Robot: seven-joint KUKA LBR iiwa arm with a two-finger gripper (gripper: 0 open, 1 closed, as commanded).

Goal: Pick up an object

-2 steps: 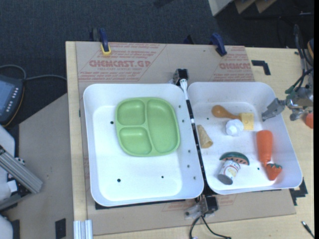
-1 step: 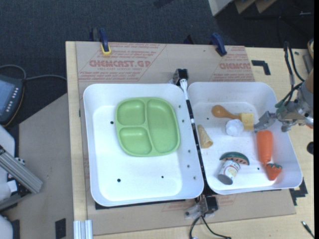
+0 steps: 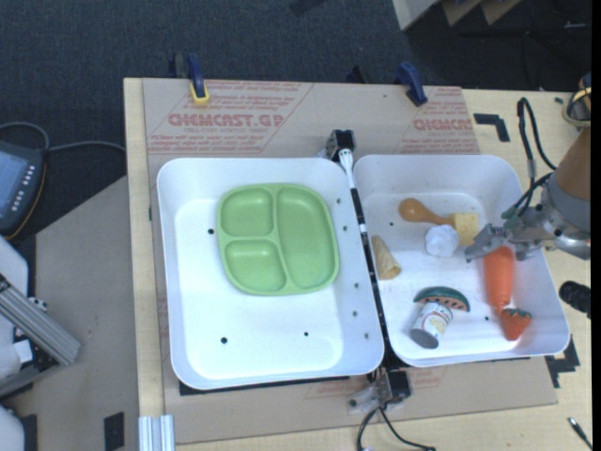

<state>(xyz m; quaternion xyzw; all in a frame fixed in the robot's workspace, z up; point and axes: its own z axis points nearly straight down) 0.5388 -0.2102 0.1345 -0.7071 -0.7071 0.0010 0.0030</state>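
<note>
Claw: you'll find the gripper (image 3: 498, 242) at the right side of the right bin (image 3: 488, 169), low over the toys, hanging from the grey arm that comes in from the right; whether it is wide or narrow you cannot tell from this view
Nearest thing: an orange carrot (image 3: 500, 278) lies lengthwise just below the claw, its top end touching or nearly touching the tip
Grasp: nothing is visibly lifted; the carrot rests on the bin floor
Progress: judged from this, the pick is at the reach-in step, with closing and lifting not yet done
Other toys near the claw: a white ball (image 3: 439, 241) and a yellow block (image 3: 465, 224) sit just left of it; a red strawberry (image 3: 515, 323) lies at the carrot's near end
Farther off: a small can (image 3: 432, 323) under a watermelon slice (image 3: 442, 298), a cone (image 3: 385, 256) by the dividing wall
Left bin (image 3: 188, 280): holds a green divided plate (image 3: 279, 239), well apart from the claw
</note>
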